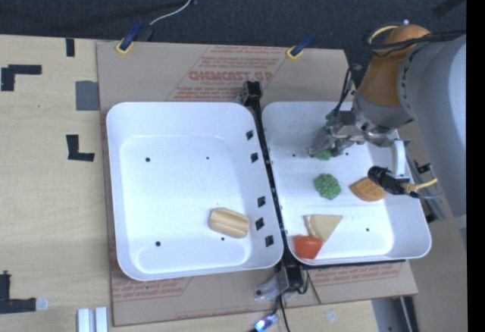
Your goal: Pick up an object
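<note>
The arm reaches into the right bin from the right. Its jaws hang low near the back of that bin, with nothing seen between them. I cannot tell if they are released or clenched.

A green lump lies just in front of them. Near it are an orange piece, a pale wedge and a red thing. A bread roll lies in the left bin.

This looks like the reaching step, with no grab made yet. Next, the jaws would need to come over one thing, maybe the green lump, and close on it.
</note>
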You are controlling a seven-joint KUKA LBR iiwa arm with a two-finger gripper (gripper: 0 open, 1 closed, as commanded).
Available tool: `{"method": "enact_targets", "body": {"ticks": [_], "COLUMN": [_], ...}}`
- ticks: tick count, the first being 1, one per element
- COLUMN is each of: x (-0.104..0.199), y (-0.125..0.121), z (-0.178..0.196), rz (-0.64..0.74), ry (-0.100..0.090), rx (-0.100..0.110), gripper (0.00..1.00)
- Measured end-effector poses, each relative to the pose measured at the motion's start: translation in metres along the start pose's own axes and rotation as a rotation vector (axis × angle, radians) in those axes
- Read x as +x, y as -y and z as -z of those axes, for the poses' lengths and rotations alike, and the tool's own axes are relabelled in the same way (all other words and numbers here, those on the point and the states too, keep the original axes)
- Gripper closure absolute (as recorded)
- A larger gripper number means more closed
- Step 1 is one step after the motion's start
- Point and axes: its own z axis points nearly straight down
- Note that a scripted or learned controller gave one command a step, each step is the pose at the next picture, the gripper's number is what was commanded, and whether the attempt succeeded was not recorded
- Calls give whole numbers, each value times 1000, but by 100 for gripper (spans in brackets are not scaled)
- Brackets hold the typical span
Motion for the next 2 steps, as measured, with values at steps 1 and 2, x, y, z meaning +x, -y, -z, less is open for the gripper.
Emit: {"method": "enact_targets", "body": {"ticks": [1,2], "x": [83,184], "y": [40,34], "z": [93,89], "rz": [2,8], "ry": [-5,-6], "rx": [3,4], "gripper": [100,100]}}
